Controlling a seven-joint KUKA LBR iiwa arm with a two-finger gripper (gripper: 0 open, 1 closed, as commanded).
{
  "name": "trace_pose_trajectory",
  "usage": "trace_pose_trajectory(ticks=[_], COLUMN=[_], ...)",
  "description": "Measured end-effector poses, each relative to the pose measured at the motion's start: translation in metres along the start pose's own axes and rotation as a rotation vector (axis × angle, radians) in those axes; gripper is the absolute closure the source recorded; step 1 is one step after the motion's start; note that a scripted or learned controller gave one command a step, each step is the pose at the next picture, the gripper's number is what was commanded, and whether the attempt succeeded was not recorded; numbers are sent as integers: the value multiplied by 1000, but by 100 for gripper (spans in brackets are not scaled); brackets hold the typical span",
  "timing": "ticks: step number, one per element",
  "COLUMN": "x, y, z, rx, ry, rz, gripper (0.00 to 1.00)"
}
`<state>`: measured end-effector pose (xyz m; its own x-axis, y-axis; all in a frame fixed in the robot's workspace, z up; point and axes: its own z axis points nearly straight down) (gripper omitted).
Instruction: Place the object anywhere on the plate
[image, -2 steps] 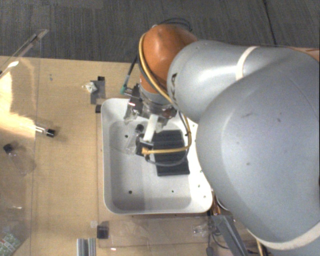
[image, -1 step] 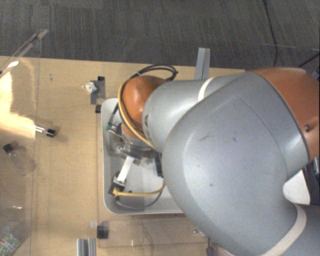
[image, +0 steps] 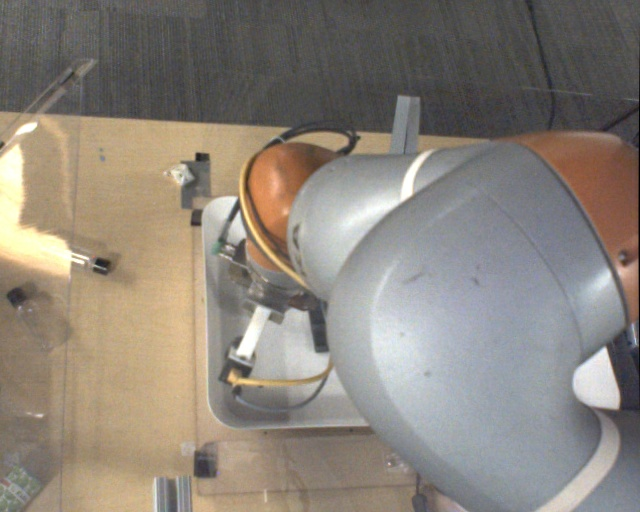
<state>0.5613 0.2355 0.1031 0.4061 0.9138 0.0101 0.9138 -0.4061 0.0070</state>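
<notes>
My arm (image: 470, 300) looms over the white bin (image: 215, 390); fingers' state I cannot tell, plate and object hidden, progress unclear

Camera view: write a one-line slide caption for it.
Grey KUKA arm with orange wrist band reaches down into a shallow white bin, yellow cable looping beneath it.
</notes>
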Motion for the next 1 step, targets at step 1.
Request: trace_pose_trajectory(ticks=[1], x=[19], y=[43], z=[-9], rx=[5], ry=[-8], rz=[40], gripper=[100])
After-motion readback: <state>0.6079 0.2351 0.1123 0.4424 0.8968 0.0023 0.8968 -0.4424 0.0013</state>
